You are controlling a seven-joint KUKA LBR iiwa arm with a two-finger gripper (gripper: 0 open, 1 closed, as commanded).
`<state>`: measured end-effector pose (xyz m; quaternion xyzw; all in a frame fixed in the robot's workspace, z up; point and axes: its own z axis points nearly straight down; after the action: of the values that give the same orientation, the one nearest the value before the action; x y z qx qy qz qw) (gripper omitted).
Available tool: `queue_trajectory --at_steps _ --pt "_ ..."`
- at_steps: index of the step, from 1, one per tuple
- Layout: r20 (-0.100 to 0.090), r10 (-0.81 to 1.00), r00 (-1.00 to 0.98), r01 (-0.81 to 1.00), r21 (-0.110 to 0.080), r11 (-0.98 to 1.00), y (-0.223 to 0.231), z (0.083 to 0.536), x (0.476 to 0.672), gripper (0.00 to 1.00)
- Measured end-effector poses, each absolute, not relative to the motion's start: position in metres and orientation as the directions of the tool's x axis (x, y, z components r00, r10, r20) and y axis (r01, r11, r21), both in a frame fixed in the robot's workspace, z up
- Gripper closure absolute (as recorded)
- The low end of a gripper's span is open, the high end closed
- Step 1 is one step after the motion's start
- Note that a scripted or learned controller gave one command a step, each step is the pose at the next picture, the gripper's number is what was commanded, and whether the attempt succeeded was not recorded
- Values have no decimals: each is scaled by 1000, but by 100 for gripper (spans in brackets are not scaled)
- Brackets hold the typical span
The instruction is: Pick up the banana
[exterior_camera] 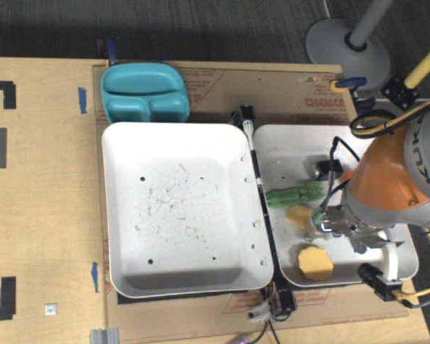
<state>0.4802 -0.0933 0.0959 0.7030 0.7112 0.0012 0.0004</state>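
The arm point(398, 181) reaches over the right bin point(287, 143); its gripper point(322, 221) (grip state cannot be told) sits just beside the banana point(299, 216), near a green toy point(294, 194) and yellow block point(315, 262).

— What do I have on the bench?

— I see two bins side by side: the left bin point(179, 206) and the right bin point(287, 149). Behind the left bin lies a divided tray point(145, 92).

— And in the right bin?

— A long toy point(295, 194) lies near its middle, the banana point(299, 215) just in front of it, a block point(315, 262) nearer the front wall. The arm point(390, 181) stands over the bin's right part.
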Motion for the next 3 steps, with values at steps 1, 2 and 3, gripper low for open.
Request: queue_trajectory --at_steps 1,2,3 --pt "0 1000 -11 1000 4 11 -93 106 481 100" --pt "-1 1000 -11 1000 6 11 -93 115 481 100" --pt "-1 1000 -11 1000 8 11 -93 125 482 100"
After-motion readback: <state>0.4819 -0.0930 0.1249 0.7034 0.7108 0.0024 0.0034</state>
